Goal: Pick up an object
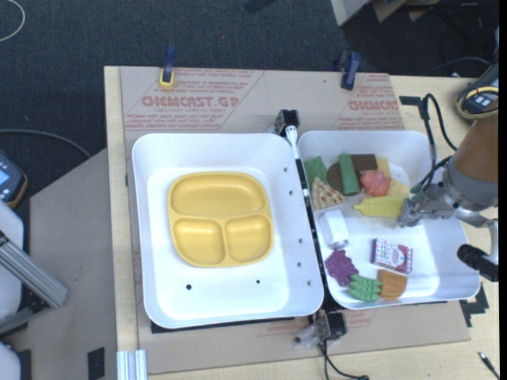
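The right bin (428, 279) holds several toy foods: a green block (348, 173), a brown piece (364, 163), a pink lump (375, 183), a yellow banana-like piece (380, 207), a waffle (325, 191), a white block (336, 229), purple grapes (341, 265), a green item (364, 288), an orange cracker (392, 283) and a pink-and-white packet (391, 254). My gripper (412, 212) hangs low over the bin's right part, just right of the yellow piece's tip. Its fingers are too small and dark to read.
The left bin (150, 212) carries a yellow three-compartment plate (220, 217). Cardboard lies under both bins, clamped at the back by two blue clips (167, 68). A black cable (432, 129) runs down to the wrist. The grey arm fills the right edge.
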{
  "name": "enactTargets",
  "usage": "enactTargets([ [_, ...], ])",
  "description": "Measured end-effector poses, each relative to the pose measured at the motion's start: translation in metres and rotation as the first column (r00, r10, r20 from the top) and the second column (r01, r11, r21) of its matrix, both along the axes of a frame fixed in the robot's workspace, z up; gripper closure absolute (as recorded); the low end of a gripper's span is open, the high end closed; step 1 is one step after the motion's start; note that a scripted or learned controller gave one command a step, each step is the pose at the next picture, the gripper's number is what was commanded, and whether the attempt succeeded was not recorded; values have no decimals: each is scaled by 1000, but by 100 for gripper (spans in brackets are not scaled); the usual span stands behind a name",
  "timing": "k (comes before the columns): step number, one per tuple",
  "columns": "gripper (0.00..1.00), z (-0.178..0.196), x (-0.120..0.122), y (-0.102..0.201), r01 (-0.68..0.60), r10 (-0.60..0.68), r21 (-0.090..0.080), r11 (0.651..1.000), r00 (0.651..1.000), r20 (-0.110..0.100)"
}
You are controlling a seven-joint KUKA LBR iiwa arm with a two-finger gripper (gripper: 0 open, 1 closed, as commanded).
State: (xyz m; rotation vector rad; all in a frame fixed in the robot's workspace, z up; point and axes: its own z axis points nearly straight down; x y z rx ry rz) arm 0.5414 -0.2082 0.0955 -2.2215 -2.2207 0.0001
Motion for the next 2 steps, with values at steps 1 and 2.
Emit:
enactTargets([
  [1,100,47,4,8,-2,2,-3,1000,1000,6],
  [2,100,90,3,10,-2,2,-3,1000,1000,7],
])
